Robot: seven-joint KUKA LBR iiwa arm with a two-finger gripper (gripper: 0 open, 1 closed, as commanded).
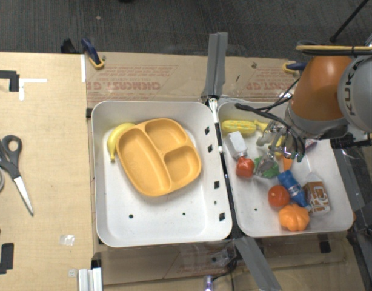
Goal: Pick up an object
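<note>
The right bin (259, 220) holds several small items: a yellow corn cob (239, 126), a white block (237, 143), a red tomato (245, 168), a green piece (269, 171), a red-orange ball (278, 196), a blue bottle (291, 187), an orange pumpkin (294, 218) and a brown packet (317, 198). My gripper (277, 143) hangs low over the upper middle of this bin, just right of the corn cob and above the green piece. Cables and metal parts crowd around it.
The left bin (149, 223) carries a yellow-orange divided plate (159, 156) with a banana (115, 138) tucked against its left rim. Scissors (13, 168) lie on the wooden bench at far left. A grey divider post (216, 62) stands between the bins at the back.
</note>
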